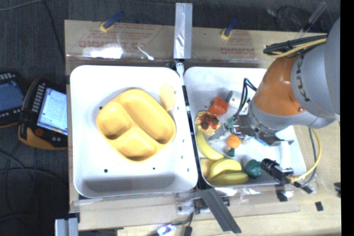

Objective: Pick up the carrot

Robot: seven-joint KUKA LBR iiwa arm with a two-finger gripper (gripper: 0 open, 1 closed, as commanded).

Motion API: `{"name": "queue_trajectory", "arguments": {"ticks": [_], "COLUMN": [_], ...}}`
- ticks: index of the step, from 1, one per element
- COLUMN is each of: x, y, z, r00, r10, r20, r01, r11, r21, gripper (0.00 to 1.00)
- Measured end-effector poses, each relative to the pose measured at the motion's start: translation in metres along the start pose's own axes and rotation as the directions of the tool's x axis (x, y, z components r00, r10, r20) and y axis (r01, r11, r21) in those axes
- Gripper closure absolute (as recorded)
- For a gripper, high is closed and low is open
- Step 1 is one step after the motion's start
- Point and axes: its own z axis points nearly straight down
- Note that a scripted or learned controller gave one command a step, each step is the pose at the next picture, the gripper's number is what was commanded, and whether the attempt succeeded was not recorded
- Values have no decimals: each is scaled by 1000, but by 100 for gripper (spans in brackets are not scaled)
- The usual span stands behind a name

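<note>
The carrot point(234, 141) is a small orange piece with a green tip, lying in the right bin point(276, 75) near its middle. My gripper point(238, 126) hangs right over the carrot's upper end, at the tip of the grey arm with the orange band point(276, 98) that comes in from the right. From this angle I can't make out whether the gripper touches the carrot.
Around the carrot lie a red-orange vegetable point(219, 106), a fruit tart point(208, 121), yellow bananas point(224, 169) and a dark green piece point(253, 168). The left bin point(88, 174) holds a yellow divided plate point(135, 123) and a pale piece point(166, 95).
</note>
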Motion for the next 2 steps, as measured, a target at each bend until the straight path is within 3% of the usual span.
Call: {"name": "queue_trajectory", "arguments": {"ticks": [1,2], "x": [1,30], "y": [-1,59], "z": [-5,-81], "r00": [1000,993], "r10": [-5,114], "r20": [-4,4], "r01": [5,-114], "r11": [1000,993], "r21": [8,-1], "gripper": [100,100]}}
